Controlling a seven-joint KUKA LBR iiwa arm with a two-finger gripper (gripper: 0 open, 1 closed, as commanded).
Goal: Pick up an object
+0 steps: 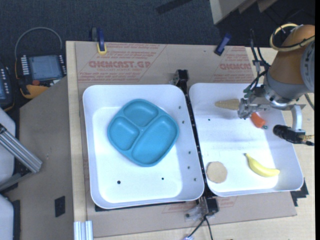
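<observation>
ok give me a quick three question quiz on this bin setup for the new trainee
1. True or false: the blue plate lies in the left bin.
2. Which lies nearest the gripper? A) banana B) orange piece C) round cookie
3. Fill in: the tan cone lies in the ___ bin.

Key: 1 true; 2 B; 3 right.

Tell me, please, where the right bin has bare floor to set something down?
The right bin is bare across its middle, between the cone-shaped piece above and the round cookie and banana below. Its upper right is crowded: gripper, orange item.
</observation>
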